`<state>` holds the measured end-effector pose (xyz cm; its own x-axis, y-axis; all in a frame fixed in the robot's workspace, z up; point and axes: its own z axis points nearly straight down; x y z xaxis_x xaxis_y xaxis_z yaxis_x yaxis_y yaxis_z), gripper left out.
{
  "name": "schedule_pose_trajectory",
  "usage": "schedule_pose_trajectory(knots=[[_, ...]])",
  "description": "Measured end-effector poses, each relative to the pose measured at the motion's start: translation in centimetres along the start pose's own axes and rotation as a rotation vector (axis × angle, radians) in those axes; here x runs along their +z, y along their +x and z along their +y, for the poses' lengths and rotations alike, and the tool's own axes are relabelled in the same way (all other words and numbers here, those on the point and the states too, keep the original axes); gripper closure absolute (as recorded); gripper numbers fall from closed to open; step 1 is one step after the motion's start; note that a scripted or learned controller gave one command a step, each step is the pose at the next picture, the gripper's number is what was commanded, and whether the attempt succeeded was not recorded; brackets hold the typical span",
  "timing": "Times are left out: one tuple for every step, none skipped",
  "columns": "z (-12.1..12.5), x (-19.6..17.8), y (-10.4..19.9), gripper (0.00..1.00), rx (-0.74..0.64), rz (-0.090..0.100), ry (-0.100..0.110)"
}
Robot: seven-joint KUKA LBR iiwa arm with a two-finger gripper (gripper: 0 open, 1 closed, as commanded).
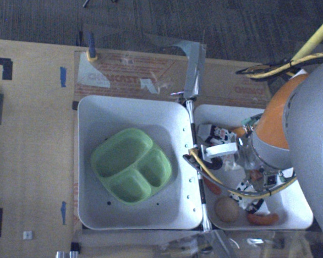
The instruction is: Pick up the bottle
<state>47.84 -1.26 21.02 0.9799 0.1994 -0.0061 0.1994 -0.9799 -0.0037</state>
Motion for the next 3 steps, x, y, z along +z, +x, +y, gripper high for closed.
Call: schedule_pose_trajectory(knots=[[-3.8, -13.6, 6.4, 0.00, -0.153, 0.004, -0.004], [-7.0, 2.7, 5.3, 0.00, -0.261, 0.000, -0.001], [-10.1, 7.1, 5.9, 0.00, -0.294, 0.006, 0.004]])
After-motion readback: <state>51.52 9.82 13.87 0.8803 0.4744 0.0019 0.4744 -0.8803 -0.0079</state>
